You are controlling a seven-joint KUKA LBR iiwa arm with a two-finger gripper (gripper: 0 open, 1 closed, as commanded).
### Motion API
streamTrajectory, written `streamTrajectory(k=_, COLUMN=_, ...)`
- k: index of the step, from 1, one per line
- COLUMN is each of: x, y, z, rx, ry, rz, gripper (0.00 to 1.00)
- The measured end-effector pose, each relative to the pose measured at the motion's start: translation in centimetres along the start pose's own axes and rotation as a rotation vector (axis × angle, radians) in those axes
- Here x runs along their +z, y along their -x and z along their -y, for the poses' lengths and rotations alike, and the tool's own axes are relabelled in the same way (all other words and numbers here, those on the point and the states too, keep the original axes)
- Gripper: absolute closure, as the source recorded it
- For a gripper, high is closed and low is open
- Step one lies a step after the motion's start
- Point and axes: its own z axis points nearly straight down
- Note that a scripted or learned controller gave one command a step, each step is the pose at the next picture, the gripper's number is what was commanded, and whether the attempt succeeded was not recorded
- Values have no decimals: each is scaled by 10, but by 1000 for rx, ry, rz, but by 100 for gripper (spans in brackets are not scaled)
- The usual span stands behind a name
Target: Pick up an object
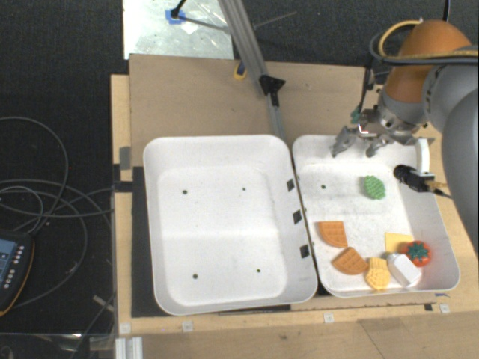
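My gripper (355, 149) hangs over the far edge of the right bin (310, 149), its two fingers spread apart with nothing between them. A green bumpy object (374, 187) lies in the bin just in front of and to the right of the gripper. Closer to the front lie two orange waffle-like pieces (334, 233) (349, 261), a yellow waffle piece (378, 274), a yellow wedge (397, 241), a white block (404, 270) and a red tomato-like item (418, 253).
The left bin (161, 155) sits beside the right one, joined by black clips (297, 216). A grey pole (251, 47) slants across the back of the bench. Cables lie on the floor at left.
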Motion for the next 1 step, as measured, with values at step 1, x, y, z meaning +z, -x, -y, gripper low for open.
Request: streamTrajectory(k=1, x=35, y=1, z=2, rx=2, ry=-12, rz=0, gripper=0)
